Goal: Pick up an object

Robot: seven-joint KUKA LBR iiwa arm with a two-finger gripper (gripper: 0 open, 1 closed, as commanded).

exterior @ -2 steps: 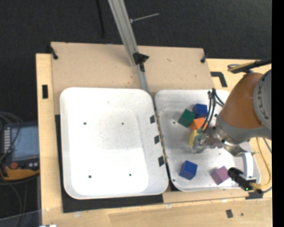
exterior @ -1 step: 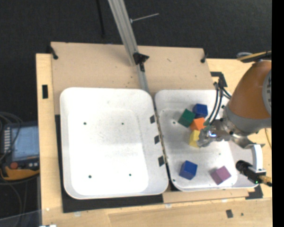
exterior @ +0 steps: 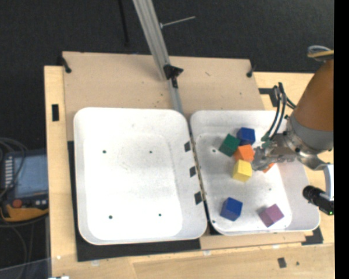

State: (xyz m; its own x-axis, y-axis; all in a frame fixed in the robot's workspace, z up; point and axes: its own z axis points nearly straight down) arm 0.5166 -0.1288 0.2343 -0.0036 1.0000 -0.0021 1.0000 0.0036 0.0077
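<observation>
The right bin [exterior: 294, 214] holds several small blocks. A green block [exterior: 228, 145], a blue block [exterior: 246, 135], an orange block [exterior: 244, 153] and a yellow block [exterior: 242, 170] cluster near its middle. A second blue block [exterior: 231, 208] and a purple block [exterior: 271, 214] lie nearer the front. My gripper [exterior: 263, 159] is down in the bin just right of the orange and yellow blocks, touching or nearly touching them. A sliver of orange shows right under the gripper.
The left bin [exterior: 134, 173] sits beside the right one, with black clips along the shared edge. A slanted metal pole [exterior: 154, 36] rises behind the bins. A control pendant [exterior: 23, 182] lies off the bench at the left.
</observation>
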